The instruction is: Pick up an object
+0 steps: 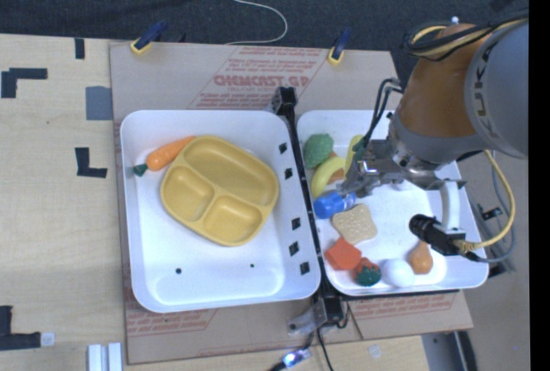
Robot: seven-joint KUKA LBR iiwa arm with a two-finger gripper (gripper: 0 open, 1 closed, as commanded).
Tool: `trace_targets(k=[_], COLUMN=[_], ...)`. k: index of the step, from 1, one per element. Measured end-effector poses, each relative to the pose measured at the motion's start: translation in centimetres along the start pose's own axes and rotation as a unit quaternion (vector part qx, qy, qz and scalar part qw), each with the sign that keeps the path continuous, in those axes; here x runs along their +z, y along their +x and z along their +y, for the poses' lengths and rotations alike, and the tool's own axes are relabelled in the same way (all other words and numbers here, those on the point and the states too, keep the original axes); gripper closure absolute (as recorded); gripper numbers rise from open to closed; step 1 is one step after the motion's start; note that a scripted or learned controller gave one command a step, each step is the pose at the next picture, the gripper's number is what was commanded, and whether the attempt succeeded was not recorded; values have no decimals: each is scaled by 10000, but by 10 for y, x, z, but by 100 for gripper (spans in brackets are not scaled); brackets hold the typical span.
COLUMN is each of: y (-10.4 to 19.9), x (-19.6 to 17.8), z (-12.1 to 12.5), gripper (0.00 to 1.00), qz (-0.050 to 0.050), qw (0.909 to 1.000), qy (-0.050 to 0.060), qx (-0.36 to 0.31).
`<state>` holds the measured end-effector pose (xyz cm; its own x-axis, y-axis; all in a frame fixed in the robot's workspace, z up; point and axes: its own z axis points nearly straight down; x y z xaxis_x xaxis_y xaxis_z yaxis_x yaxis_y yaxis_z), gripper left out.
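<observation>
Your tool (pixel 359 176) sits low in the right bin (pixel 464 279), at that bin's left side, with the grey arm and its orange band (pixel 438 94) reaching in from the right above it. Whether it is released or clenched cannot be told from this slant, and nothing is visibly held. It appears to be just above or touching the blue object (pixel 333 205), which lies beside the banana (pixel 326 174) and green piece (pixel 317 147), so you should judge this as an approach to a crowded cluster where a neighbour may get nudged.

Just past the blue object lie a tan cracker-like piece (pixel 356 225), a red block (pixel 343 255), a white egg-like item (pixel 398 271) and a small orange item (pixel 420 258). Across the divider, the left bin (pixel 155 279) holds a yellow divided tray (pixel 220 189) with a carrot (pixel 165 155) beside it. Both bins rest on cardboard on the worktop (pixel 51 215).
</observation>
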<state>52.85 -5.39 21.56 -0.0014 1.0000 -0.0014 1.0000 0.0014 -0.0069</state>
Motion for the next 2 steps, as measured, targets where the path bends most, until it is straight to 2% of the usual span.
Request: trace_targets(k=[1, 2], y=[8, -1], x=[-7, -16], z=[-4, -9], gripper=[100, 100], qz=[10, 9], qw=[10000, 10000], qy=[-5, -9], qx=[-10, -3])
